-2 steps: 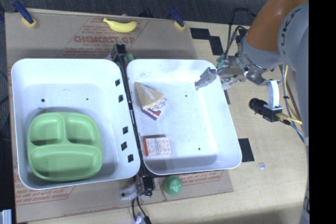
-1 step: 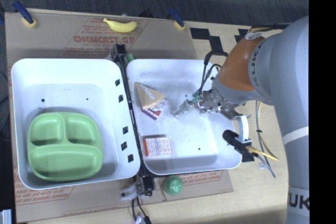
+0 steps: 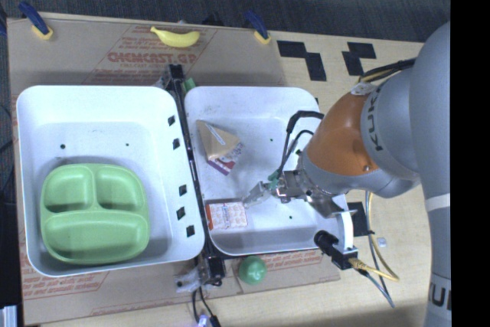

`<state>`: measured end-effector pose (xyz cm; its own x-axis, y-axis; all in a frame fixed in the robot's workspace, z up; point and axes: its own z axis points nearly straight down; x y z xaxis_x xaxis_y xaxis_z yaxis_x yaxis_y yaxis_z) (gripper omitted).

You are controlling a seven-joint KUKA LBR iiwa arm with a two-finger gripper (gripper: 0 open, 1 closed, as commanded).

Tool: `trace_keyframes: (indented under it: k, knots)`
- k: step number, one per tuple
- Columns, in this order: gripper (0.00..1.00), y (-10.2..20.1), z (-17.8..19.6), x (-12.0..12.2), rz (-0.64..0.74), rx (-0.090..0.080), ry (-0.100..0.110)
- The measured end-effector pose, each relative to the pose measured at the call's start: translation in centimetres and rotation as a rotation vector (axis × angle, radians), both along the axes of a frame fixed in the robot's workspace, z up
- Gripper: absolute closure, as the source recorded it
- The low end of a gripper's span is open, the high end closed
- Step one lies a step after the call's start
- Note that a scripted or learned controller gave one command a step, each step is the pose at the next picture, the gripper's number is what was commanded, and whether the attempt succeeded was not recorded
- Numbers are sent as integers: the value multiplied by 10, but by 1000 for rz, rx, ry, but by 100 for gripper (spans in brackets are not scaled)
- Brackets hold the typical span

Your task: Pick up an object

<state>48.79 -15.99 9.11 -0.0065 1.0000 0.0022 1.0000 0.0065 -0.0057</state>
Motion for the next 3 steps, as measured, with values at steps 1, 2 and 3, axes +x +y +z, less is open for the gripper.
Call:
trace_keyframes:
  k: [1, 2, 3]
  knots:
    - [0, 34, 1, 43, 2, -2, -3]
    - [100, 34, 11, 43, 6, -3, -4]
    - [100, -29, 159, 35, -2, -5, -9]
